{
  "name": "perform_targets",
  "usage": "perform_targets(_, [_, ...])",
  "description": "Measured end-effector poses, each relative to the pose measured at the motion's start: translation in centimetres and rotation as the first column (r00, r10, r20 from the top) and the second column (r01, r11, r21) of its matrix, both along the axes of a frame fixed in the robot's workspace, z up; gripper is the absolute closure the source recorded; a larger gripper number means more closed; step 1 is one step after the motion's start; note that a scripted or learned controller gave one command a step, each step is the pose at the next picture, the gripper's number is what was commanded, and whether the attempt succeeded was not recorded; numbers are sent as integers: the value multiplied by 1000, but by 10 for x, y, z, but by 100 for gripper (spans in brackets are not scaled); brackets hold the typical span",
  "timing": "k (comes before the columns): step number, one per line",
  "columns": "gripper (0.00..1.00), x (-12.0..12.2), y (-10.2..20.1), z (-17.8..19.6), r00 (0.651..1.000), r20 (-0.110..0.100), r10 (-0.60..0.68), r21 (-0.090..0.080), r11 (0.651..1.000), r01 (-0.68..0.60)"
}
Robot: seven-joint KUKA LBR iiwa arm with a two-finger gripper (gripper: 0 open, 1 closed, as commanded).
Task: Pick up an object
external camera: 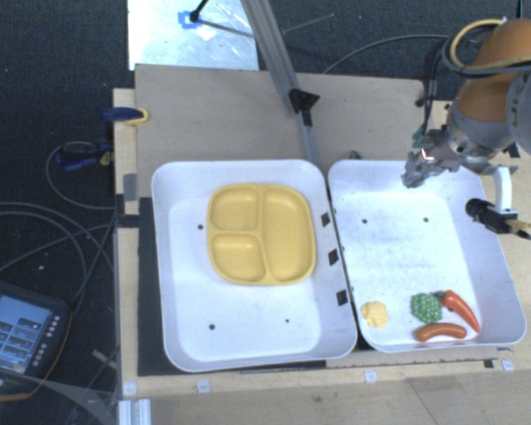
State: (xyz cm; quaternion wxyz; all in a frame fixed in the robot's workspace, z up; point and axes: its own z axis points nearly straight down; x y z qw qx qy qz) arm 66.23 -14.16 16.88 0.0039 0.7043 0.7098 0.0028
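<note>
Objects lie grouped in the near right corner of the right bin (398, 237): a yellow piece (373, 313), a green broccoli (427, 307), an orange carrot (461, 310) and a sausage (441, 332). None is lifted; the pick is judged not yet begun. Floor between them and the far rim is bare, giving approach room. The left bin (186, 326) holds a yellow divided plate (261, 234). The gripper (416, 175) hangs at the far rim, well apart from them; its state cannot be told.

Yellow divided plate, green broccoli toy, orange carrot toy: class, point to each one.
yellow divided plate (261, 235), camera view, on the ridge between its compartments
green broccoli toy (426, 307), camera view, on its bumpy top
orange carrot toy (461, 310), camera view, mid-body
</note>
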Motion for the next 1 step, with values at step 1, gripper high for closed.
perform_targets(1, [100, -2, -10, 56, 1000, 0, -5, -1, 1000, 5])
